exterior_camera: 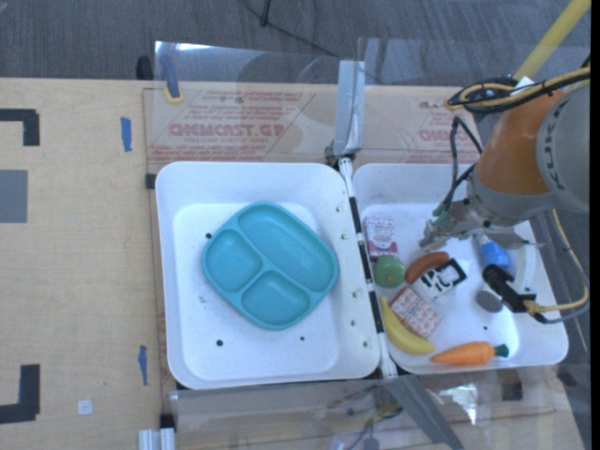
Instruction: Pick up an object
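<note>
Wooden bench on grey carpet. Left bin held blue plate. Right bin held banana, carrot, green ball. Gripper above sausage; its grip unclear.

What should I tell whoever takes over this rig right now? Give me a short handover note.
Gripper: low in the right bin, over the red sausage-like toy; whether it grips anything is unclear.
Also in the right bin: banana, carrot, green ball, pink packet.
Left bin: blue divided plate.
Done: nothing visibly lifted.
Left: grasp and lift one object.
</note>
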`<act>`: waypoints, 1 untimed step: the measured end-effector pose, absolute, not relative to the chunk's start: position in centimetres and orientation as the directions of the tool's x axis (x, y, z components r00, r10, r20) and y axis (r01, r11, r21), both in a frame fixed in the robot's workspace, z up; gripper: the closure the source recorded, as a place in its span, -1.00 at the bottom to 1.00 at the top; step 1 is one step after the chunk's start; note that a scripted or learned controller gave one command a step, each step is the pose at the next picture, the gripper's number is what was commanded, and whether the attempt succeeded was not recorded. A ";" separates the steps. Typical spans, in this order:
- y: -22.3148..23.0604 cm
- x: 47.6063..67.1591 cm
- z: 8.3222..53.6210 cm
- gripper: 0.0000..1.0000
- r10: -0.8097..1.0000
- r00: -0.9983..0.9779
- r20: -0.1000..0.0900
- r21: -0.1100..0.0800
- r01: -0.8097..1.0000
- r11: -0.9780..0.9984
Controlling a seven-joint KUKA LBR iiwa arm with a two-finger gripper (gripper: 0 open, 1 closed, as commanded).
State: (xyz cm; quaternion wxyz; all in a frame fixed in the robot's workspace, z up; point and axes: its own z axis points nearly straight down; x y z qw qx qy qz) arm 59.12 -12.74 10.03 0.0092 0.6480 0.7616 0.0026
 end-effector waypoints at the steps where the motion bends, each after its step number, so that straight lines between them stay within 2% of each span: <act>1: -17.2 58.4 14.3 1.00 0.988 -0.152 -0.002 0.003 0.988 0.152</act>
